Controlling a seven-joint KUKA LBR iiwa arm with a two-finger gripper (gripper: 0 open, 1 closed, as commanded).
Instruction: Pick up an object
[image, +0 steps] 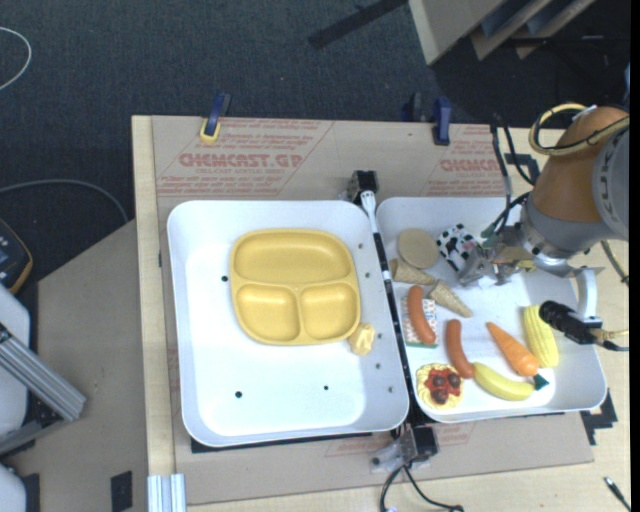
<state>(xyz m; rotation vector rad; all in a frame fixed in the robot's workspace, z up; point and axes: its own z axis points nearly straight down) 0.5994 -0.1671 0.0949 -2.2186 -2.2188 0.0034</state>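
The right bin holds several toy foods: a tan round biscuit, a black-and-white spotted toy, two red sausages, a cone, an orange carrot, a banana, a corn cob and a small pizza. My gripper hangs low over the bin's back part, just right of the spotted toy and above the cone. Nothing shows clearly held in it.
A yellow three-compartment tray lies in the left bin, with a pale yellow food piece by its lower right corner. The grey arm with its orange band fills the right bin's far right corner. Clamps mark the board's back edge.
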